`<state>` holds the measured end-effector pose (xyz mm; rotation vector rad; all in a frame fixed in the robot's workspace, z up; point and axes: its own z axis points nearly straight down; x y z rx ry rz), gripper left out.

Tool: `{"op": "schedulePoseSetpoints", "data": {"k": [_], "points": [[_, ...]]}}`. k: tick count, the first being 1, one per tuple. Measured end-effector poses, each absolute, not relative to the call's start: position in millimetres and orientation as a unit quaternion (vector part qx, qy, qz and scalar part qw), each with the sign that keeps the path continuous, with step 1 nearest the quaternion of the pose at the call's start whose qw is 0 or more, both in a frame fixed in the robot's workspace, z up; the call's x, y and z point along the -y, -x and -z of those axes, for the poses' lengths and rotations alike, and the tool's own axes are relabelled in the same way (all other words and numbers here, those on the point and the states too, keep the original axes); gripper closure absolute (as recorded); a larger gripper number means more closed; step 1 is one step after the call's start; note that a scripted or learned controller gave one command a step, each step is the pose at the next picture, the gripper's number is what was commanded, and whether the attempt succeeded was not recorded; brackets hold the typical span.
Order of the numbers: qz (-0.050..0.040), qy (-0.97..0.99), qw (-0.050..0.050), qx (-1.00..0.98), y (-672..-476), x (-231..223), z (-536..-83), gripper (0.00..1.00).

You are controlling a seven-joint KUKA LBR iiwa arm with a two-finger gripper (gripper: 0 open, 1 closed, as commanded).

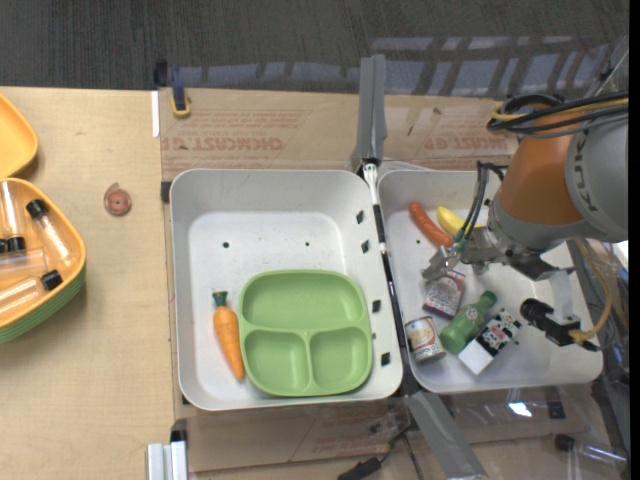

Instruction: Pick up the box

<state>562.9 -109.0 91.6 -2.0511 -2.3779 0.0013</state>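
Note:
The box (pixel 492 340) is small, white with black marks, and lies near the front of the right bin (pixel 560 368). It rests just right of a green bottle (pixel 468 321). My gripper (pixel 445 261) hangs over the middle left of that bin, right above a silver and red packet (pixel 445 293). It is up and to the left of the box, well apart from it. The grey arm with its orange band (pixel 535 183) comes in from the right and hides part of the bin's back.
In the right bin there are also a small can (pixel 424 338), an orange pepper (pixel 430 225) and a yellow item (pixel 452 220). The left bin (pixel 200 218) holds a green divided plate (pixel 305 333) and a toy carrot (pixel 228 338). Yellow trays (pixel 40 258) sit far left.

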Motion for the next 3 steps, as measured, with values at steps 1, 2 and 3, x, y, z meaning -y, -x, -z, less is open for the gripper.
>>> {"op": "schedulePoseSetpoints", "data": {"k": [1, 2, 3], "points": [[-0.0003, 0.655, 0.001, 0.756, -562.8, 111, -100, 1.00], [-0.0005, 0.655, 0.001, 0.756, -562.7, 111, -100, 0.00], [-0.0012, 0.721, 0.002, 0.693, -524.9, 105, -90, 0.00]]}}
